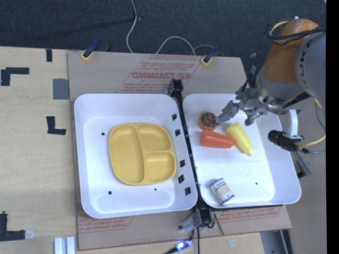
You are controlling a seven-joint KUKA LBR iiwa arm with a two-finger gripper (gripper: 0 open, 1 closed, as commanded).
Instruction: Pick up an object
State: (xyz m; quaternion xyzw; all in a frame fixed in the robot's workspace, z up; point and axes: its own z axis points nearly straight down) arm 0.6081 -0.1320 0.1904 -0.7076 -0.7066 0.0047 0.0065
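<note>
Grey gripper (239, 112) hovers spread over right bin (275, 192), nothing held; approach step. Next: descend on yellow bottle (240, 137), near orange carrot (216, 139).

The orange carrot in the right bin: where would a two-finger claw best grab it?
Probably across the thick middle of the carrot, coming straight down from above. It lies flat on its side, pointing roughly left to right, so fingers closing across its narrow width should fit. The yellow bottle nearly touches its right end, so the left half looks safer; the gripper hovers just above it.
</note>
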